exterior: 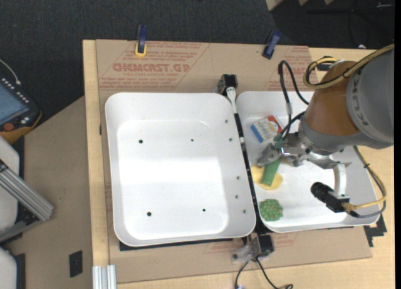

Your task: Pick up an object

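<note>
Where the gripper [274,155] hovers, a green cylinder [271,170] lies on yellow.

Even, fairly bright overhead light falls on the scene. The shallow white left bin [172,168] reads almost blown out, with soft shadows along its rim. The dark speckled floor [62,5] stays dim. Focus is slightly soft overall, with grainy detail.

Bench [94,156] topped with a brown cardboard sheet [188,62] printed with red lettering, held at the far edge by a yellow-blue clamp [141,42] and a blue clamp [272,44]. Two shallow white bins sit on it side by side, touching: left bin [125,219], right bin [301,222]. Small black clips at the seam, far end [228,84] and near end [260,244].
</note>
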